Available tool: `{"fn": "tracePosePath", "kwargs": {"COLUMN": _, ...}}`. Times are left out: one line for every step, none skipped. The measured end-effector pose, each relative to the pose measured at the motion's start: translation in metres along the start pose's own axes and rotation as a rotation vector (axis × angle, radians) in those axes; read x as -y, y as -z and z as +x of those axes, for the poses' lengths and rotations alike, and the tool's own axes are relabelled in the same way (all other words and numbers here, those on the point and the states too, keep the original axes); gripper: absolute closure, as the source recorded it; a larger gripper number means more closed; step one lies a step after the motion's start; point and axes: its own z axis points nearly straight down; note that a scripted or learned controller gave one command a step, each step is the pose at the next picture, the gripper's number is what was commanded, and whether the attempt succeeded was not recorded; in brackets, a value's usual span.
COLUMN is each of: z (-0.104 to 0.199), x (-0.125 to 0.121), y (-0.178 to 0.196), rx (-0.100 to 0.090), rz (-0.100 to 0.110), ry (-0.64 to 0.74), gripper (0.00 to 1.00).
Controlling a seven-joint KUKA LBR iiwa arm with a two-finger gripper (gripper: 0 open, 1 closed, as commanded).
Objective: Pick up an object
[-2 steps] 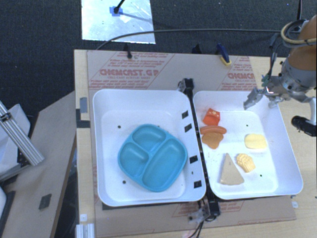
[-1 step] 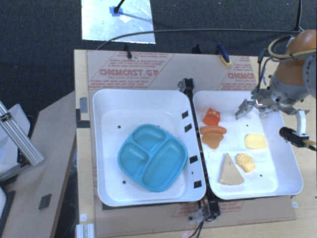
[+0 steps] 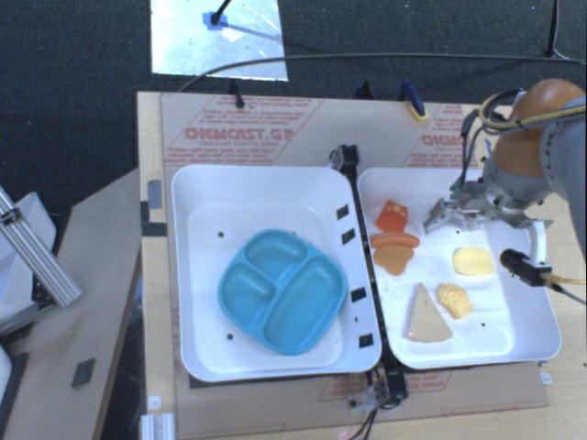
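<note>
1. Camera view: dark carpet surrounds the bench (image 3: 229,126), which carries two white bins; the left bin (image 3: 202,200) holds one blue divided plate (image 3: 282,290).
2. Right bin (image 3: 541,333), lower right of frame, holds five items: red piece (image 3: 393,216), hot dog (image 3: 394,241), yellow block (image 3: 473,262), tan wedge (image 3: 426,317), small pastry (image 3: 455,300).
3. My gripper (image 3: 447,214) hangs at the bin's upper part, holding nothing visible; whether it stands apart or together I cannot tell.
4. Judged step: approach. Next: descend over one item.
</note>
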Motion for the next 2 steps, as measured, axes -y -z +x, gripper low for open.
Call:
{"fn": "tracePosePath", "kwargs": {"z": 0.0, "x": -0.002, "y": 0.014, "rx": 0.002, "rz": -0.006, "ry": 0.001, "gripper": 1.0}}
{"fn": "tracePosePath", "kwargs": {"z": -0.003, "x": -0.001, "y": 0.079, "rx": 0.002, "rz": -0.008, "ry": 0.001, "gripper": 1.0}}
